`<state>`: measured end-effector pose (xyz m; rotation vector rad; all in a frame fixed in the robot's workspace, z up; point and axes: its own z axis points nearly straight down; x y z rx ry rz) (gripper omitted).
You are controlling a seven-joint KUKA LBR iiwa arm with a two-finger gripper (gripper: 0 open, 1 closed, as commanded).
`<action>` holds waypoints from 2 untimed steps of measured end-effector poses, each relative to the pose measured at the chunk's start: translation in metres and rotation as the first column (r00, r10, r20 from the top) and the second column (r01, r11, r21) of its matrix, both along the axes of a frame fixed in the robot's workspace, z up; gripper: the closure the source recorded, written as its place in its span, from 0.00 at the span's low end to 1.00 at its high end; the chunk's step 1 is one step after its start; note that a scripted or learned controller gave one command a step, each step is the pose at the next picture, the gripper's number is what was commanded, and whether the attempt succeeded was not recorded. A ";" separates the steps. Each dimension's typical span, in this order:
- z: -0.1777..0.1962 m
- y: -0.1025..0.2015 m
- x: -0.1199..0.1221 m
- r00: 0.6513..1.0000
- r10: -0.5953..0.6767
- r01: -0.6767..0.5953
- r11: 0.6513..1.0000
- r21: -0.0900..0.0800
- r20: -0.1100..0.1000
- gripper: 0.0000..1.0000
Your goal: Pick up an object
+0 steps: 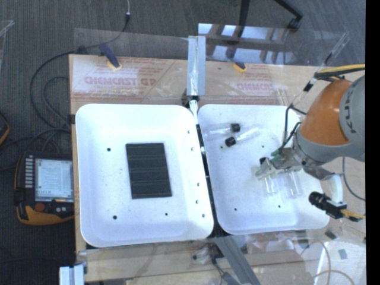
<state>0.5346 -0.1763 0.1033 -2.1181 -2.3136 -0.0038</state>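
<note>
A black ribbed rectangular pad lies flat in the middle of the left bin. In the right bin, near its far left part, lie two small clear tubes with black caps, close together. My gripper hangs over the right half of the right bin, pointing down. Its two pale translucent fingers stand apart, with nothing between them. The tubes lie roughly a hand's width to the gripper's upper left. The pad is far off to the left, across the divide between the bins.
An upright metal post stands behind the seam between the bins. Clamps hold the board at the back. A teach pendant lies on the floor to the left. The grey and orange arm covers the right bin's right edge.
</note>
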 end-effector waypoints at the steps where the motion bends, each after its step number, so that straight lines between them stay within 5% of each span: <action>1: 0.066 0.030 0.033 0.995 -0.098 0.098 0.995 -0.006 0.000 1.00; 2: 0.088 0.063 0.098 0.986 -0.167 0.167 0.986 -0.008 0.000 1.00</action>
